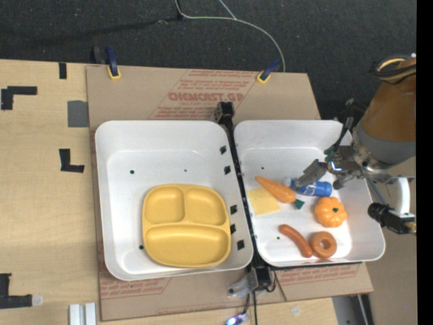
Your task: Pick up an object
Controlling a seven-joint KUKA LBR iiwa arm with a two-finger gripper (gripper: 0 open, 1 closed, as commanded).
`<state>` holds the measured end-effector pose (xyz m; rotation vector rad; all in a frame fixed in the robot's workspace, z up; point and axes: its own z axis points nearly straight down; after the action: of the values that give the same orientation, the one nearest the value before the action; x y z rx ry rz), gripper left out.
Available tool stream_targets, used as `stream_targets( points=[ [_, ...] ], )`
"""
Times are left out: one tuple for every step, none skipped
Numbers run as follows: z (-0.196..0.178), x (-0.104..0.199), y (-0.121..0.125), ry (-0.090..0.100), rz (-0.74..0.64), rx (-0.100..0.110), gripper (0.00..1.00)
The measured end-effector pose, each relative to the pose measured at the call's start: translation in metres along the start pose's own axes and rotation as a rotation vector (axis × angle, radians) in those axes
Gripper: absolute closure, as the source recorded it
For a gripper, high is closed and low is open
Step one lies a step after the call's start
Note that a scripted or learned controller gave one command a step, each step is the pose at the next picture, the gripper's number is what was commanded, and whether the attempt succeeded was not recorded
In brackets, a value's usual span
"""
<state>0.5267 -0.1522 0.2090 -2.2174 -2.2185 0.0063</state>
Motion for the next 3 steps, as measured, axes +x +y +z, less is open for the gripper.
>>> stream_targets(
  points=[
    [0.057, -0.009, 0.003, 0.0, 0.0, 0.001, 0.0],
    [0.101, -0.008, 0.005, 0.0, 0.0, -0.001, 0.0],
    [0.089, -0.007, 0.006, 0.001, -0.002, -0.003, 1.0]
  ],
)
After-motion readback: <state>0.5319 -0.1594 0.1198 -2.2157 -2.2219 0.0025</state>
